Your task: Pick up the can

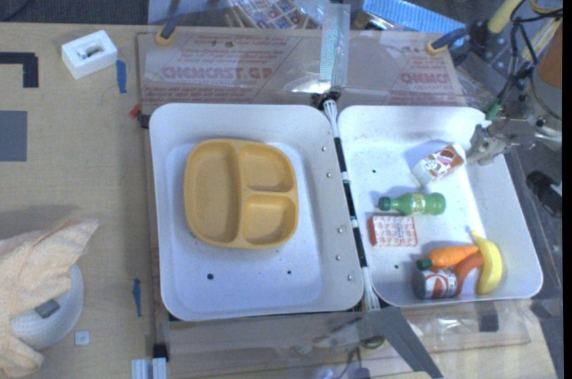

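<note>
The can (436, 282) lies on its side near the front edge of the right bin (393, 131), its long axis running left to right along that edge. It is short, with a red and white label and a dark grey end facing left. A carrot (452, 256) touches it from behind and a banana (488, 261) lies just beside its right end. The pincer (485, 143) hovers over the bin's right rim toward the back, well apart from the can; I cannot tell how it is set.
</note>
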You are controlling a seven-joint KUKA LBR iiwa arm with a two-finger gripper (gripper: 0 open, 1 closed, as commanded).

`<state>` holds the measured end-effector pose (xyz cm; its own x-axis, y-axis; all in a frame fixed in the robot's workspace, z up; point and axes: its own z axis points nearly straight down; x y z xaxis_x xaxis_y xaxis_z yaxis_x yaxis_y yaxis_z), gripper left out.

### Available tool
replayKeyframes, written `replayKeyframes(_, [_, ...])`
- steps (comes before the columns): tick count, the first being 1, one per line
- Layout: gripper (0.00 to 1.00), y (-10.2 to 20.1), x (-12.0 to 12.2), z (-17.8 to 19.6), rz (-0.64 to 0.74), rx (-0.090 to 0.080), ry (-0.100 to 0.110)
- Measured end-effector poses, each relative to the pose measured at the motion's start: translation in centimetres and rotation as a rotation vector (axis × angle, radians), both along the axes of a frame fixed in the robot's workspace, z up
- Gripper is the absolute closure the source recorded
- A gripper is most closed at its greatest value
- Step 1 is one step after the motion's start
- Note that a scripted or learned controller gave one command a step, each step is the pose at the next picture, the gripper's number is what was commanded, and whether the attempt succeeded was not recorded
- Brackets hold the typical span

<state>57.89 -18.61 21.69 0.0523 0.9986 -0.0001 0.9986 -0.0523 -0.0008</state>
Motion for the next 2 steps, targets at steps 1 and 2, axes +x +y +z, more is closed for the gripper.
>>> replayKeyframes(1, [1.0, -2.4, 0.3, 9.3, 0.592, -0.005, -0.008])
replayKeyframes(2, [1.0, -3.7, -3.9, 22.0, 0.885, -0.007, -0.007])
